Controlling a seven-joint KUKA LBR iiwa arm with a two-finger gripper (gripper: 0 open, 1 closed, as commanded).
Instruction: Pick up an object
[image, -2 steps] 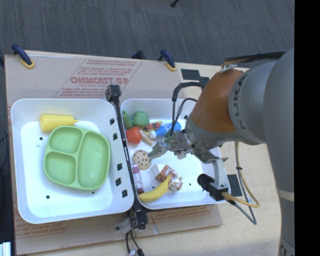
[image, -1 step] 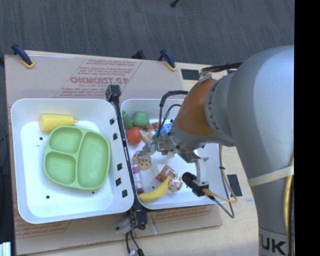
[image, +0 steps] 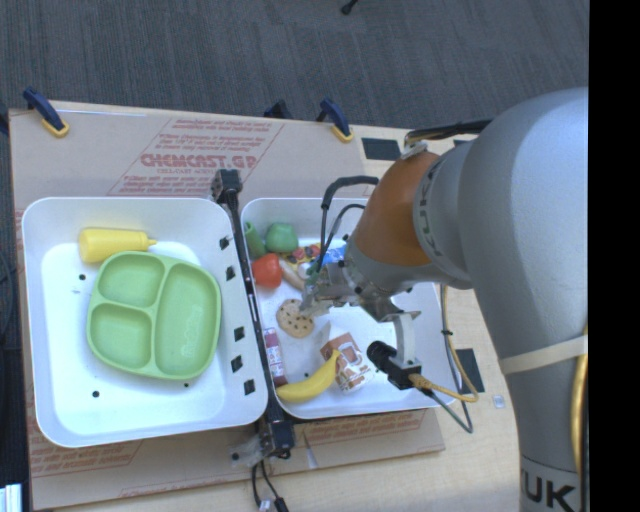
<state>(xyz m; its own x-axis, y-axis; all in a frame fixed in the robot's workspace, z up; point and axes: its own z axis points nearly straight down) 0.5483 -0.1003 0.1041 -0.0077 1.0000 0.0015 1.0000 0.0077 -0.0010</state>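
End effector (image: 312, 296) is seen low in the right bin (image: 430, 385), directly above the cookie (image: 294, 319), its tip at the cookie's upper edge. Contact or grip state cannot be told. Red tomato (image: 266, 270) is just up-left of it, banana (image: 309, 383) and snack box (image: 346, 360) lie below. Left bin (image: 40, 400) is occupied by a green divided plate (image: 154, 315) and a yellow bottle (image: 113, 243).

Even, bright overhead light filled the frame; the white bins (image: 60, 400) nearly glared, shadows fell soft and short, and fine detail stayed slightly blurred.
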